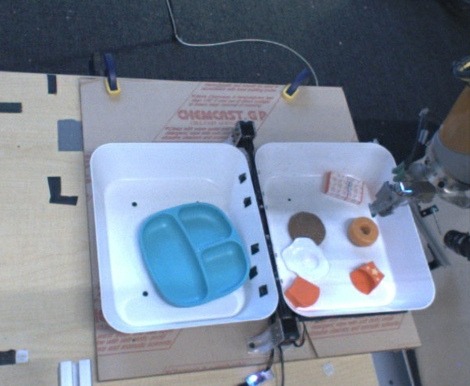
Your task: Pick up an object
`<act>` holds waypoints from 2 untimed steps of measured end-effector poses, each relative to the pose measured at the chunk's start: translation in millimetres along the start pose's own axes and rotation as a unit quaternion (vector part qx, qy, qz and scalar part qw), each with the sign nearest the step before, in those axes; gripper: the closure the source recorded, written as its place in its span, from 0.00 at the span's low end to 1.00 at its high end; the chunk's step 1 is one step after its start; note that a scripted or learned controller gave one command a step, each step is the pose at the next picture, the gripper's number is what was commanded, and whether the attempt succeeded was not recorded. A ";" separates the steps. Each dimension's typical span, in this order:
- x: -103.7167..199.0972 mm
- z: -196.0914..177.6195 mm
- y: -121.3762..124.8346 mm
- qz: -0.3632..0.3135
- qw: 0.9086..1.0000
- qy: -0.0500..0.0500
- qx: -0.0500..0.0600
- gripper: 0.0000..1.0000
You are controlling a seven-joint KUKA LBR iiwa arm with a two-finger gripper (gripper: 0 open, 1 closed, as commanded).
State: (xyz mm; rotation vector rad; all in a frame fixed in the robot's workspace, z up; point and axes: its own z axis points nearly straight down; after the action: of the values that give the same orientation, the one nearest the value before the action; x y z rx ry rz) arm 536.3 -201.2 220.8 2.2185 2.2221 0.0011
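Hovering at the right bin's right rim, the gripper, seemingly empty with spread unclear, sits just beside a small orange doughnut, where a descent could strike the wall.

Blue divided plate in left bin
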 end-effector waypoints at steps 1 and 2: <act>44.6 1.3 1.1 -0.002 1.000 0.001 0.001 1.00; 103.2 9.4 10.9 -0.002 1.000 0.001 0.002 1.00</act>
State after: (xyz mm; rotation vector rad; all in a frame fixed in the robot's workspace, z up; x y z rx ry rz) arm 547.0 -98.1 211.4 2.2163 2.2292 -0.0011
